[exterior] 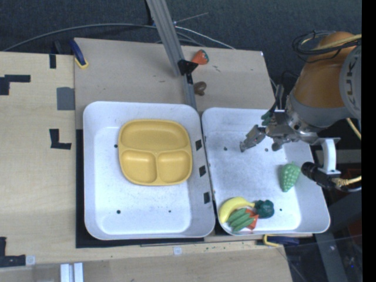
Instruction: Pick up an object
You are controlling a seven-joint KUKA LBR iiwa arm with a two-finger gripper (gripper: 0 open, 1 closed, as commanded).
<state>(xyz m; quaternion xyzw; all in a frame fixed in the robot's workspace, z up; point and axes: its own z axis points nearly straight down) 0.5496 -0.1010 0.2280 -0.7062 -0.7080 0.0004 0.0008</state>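
Nearest the camera, along the front edge of the right bin [305, 216], lies a small heap of toy food: a yellow banana [230, 206], green beans [240, 218] with a bit of red, and a dark green broccoli piece [265, 208], all touching or nearly so. A little further back, near the bin's right side, sits a pale green bumpy fruit [289, 176], apart from the heap. Above the bin's middle hangs the gripper [254, 139], its fingers slightly apart with nothing between them, clear of every object. The left bin [100, 216] holds a yellow divided plate [155, 151] in its rear half. Beyond the bins the wooden bench [129, 69] carries a grey post [164, 22] and a small orange item [201, 56], with dark carpet [70, 4] behind
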